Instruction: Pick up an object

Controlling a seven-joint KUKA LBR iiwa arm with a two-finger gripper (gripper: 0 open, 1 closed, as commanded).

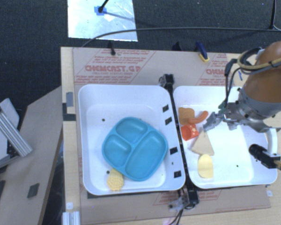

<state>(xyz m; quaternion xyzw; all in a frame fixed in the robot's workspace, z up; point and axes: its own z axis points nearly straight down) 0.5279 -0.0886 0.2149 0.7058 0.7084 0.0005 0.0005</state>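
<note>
I see a blue divided plate [135,147] and a yellow corn piece [115,179] in the left bin [91,97], and in the right bin [253,175] the end effector [210,122], fingers spread, hovers just above the beige wedge [203,145].

My arm [267,86]: rounded grey housing, glossy orange band above the wrist, thin dark cables looped around the top. Wrist narrows into a silver-grey metal pincer [210,122] with angular bracket parts and dark edges
</note>
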